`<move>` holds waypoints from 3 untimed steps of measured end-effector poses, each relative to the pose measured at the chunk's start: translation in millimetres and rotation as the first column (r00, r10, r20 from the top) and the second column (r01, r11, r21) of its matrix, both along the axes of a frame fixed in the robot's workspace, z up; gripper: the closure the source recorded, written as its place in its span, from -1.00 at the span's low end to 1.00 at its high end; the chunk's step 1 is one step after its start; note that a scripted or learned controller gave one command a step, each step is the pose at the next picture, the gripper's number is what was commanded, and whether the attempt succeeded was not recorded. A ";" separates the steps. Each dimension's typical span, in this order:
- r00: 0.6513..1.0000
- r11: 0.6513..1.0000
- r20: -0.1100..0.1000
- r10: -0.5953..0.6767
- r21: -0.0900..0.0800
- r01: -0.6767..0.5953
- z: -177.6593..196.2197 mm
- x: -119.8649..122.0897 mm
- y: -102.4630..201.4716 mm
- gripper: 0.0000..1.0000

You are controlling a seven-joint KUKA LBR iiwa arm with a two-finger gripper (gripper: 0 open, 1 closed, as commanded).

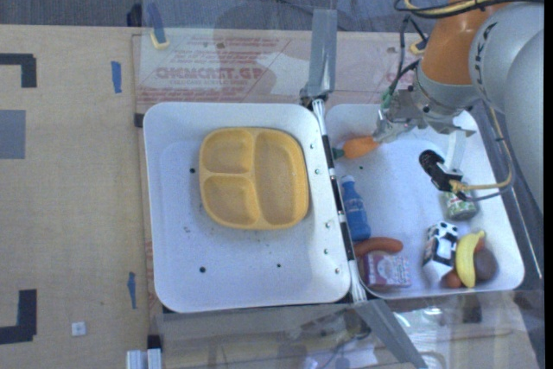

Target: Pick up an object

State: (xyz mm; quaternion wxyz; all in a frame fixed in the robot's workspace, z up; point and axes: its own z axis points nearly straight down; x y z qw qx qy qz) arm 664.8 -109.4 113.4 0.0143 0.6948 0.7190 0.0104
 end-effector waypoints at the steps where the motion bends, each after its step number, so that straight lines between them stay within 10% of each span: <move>1: 0.962 0.962 -0.034 0.272 0.005 -0.272 6.2 -37.5 15.8 1.00; 2: 0.962 0.962 -0.034 0.271 0.005 -0.271 6.2 -37.6 15.3 -1.00; 3: 0.954 0.955 -0.031 0.297 0.003 -0.297 -12.3 3.4 7.5 -1.00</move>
